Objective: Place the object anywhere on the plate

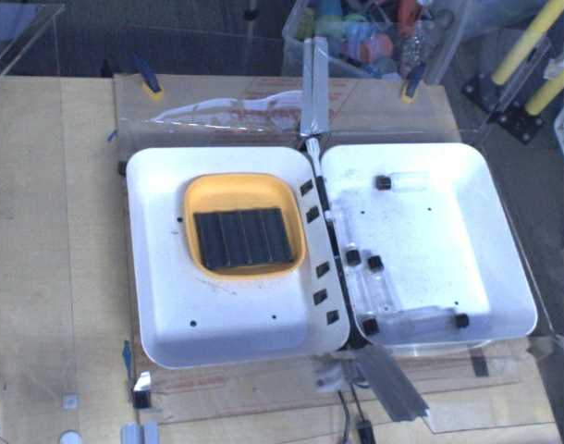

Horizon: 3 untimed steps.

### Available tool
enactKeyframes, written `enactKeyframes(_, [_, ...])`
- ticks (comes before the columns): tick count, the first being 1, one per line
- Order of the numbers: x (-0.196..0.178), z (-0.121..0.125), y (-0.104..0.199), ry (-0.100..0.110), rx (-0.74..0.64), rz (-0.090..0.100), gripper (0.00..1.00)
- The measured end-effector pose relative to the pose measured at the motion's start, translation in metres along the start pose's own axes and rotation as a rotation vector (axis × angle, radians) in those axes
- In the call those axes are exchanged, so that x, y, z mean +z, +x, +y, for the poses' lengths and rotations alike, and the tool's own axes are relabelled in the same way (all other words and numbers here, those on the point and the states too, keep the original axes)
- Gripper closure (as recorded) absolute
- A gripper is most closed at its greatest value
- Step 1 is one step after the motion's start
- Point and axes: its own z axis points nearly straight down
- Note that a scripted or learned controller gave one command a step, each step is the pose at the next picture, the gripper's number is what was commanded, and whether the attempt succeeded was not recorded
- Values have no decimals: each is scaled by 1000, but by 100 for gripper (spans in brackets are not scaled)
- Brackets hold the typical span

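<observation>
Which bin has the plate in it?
The left bin. The yellow plate sits in it with a dark ridged block on top. The right bin holds clear tubes with black caps.

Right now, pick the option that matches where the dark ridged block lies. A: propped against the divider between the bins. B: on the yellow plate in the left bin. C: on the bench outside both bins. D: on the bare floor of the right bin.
B: the dark ridged block lies flat on the yellow plate, which sits in the left bin.
</observation>
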Motion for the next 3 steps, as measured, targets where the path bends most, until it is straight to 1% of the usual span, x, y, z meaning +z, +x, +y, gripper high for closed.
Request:
enactKeyframes(1, [122, 3, -5, -3, -216, 18, 0])
enactKeyframes(2, [110, 3, -7, -4, -212, 8, 100])
enactKeyframes(3, [63, 4, -14, -4, -465, 12, 100])
